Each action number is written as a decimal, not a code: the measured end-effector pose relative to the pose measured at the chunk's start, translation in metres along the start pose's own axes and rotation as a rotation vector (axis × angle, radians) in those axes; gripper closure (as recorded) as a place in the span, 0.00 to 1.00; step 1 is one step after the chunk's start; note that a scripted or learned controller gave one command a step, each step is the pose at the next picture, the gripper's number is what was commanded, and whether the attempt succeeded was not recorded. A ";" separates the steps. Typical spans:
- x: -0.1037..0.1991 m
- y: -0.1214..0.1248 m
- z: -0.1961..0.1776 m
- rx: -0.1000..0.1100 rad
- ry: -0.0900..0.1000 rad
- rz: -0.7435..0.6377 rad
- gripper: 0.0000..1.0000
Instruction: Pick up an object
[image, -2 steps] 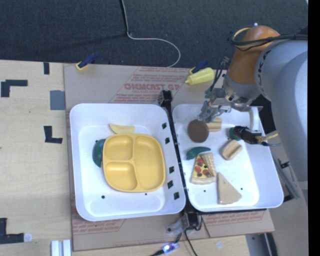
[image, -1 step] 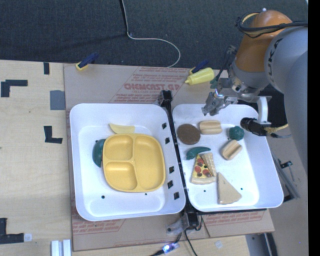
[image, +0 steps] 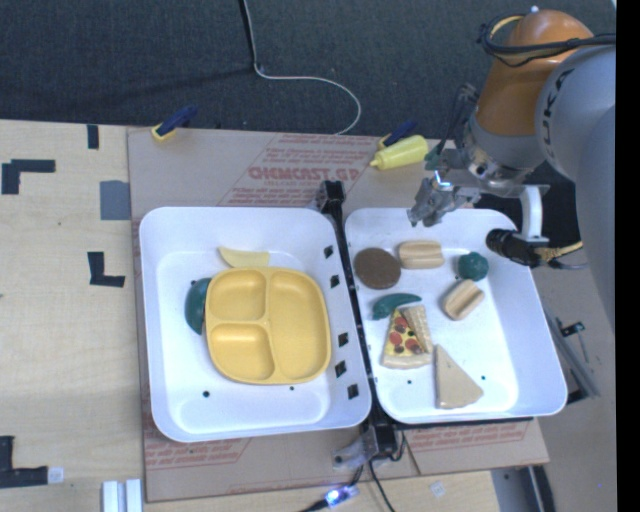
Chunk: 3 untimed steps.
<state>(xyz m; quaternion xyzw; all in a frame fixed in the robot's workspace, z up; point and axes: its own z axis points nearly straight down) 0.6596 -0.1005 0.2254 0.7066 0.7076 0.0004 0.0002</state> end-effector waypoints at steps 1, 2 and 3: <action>0.055 -0.015 0.010 0.005 0.001 -0.004 1.00; 0.099 -0.045 0.002 0.004 0.001 -0.004 1.00; 0.145 -0.057 -0.009 0.003 0.001 -0.005 1.00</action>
